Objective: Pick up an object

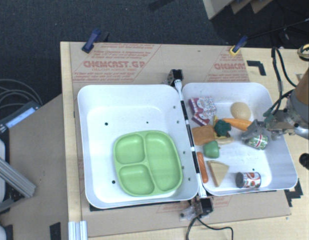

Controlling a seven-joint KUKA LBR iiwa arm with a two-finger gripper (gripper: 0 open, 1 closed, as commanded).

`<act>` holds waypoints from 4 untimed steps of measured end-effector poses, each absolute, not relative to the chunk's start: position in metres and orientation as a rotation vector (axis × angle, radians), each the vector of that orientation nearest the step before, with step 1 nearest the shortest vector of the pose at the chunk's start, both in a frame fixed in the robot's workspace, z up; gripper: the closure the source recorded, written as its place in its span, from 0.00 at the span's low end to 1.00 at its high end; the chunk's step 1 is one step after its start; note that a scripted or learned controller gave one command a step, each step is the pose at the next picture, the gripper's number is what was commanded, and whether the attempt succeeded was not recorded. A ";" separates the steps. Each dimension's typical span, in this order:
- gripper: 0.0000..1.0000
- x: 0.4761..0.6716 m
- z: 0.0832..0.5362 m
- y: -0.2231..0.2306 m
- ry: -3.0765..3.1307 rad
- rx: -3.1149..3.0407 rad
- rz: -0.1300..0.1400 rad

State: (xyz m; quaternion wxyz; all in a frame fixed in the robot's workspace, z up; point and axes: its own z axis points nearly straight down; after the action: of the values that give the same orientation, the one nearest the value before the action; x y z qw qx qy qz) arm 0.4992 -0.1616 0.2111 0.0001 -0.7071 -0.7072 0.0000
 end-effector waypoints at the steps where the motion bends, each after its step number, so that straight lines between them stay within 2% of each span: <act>1: 0.00 0.567 0.090 -0.149 -2.224 -2.223 -0.004; 2: 0.00 0.632 0.124 -0.206 -2.224 -2.224 -0.001; 3: 0.00 0.667 0.085 -0.159 -2.225 -2.221 -0.004; 4: 0.00 0.602 0.084 -0.095 -2.222 -2.220 -0.001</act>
State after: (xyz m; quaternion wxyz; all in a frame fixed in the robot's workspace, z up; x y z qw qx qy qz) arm 0.6023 -0.0950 0.0844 0.0004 -0.7067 -0.7075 -0.0002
